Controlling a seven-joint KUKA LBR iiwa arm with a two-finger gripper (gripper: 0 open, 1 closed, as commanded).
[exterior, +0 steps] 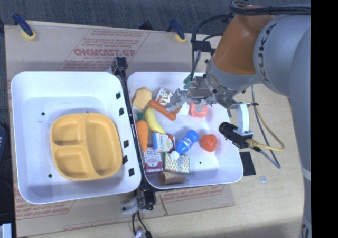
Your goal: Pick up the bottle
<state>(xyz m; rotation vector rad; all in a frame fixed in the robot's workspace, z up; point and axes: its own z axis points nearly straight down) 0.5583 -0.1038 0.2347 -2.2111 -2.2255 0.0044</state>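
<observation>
The bottle (186, 142) is small and blue with a white cap, and lies tilted in the middle of the right bin (227, 171). It rests between a small juice carton (162, 141) and a red tomato (208, 143). My gripper (182, 99) hangs over the back of that bin, above and apart from the bottle. It is close to a snack packet (163, 95) and an orange sausage (162, 110). The grey wrist hides what lies under it.
Around the bottle lie a banana (153, 120), a carrot (142, 135), a bread roll (141, 97), a pink-red fruit (199, 109), two small boxes (177, 164) and a cone (171, 179). The left bin (26, 94) holds a yellow divided plate (84, 144).
</observation>
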